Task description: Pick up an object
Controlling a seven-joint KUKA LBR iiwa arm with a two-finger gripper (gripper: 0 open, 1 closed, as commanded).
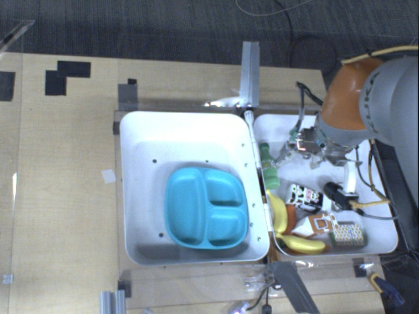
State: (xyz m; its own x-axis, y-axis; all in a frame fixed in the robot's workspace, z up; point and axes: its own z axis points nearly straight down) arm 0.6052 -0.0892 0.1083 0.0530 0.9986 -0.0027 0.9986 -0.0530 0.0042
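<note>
Your claw is hanging over the right bin; you cannot tell its state. The bananas are lying at that bin's near left corner, a blue tray sitting in the left bin.

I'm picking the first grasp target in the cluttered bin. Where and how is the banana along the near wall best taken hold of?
Grip the banana at its thick middle, coming straight down from above. It lies flat and curved along the right bin's near wall, so I would set the jaws across its width. A second banana and a small carton crowd its ends, so a side approach looks blocked.
</note>
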